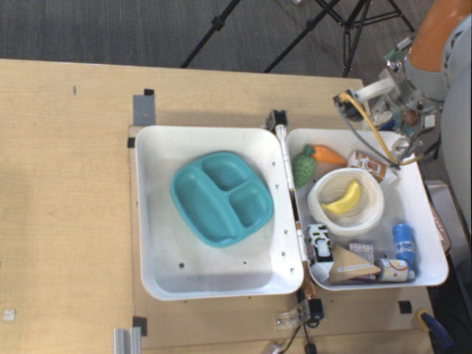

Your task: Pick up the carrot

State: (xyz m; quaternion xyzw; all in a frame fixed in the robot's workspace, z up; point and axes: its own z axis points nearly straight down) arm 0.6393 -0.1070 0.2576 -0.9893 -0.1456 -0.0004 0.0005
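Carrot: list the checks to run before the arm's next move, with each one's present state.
1. Carrot in plain sight, in the far left corner of the right bin: ok.
2. Nothing lying on top of the carrot: ok.
3. Room around it: not ok; the white bowl and a green thing crowd it.
4. Gripper over the carrot: not ok; it is off to the right.
5. Brown packet clear of the approach: cannot tell.

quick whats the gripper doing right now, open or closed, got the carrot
Gripper: cannot be told whether open or closed; it is by the far corner of the right bin. The carrot lies in that bin, apart from it.
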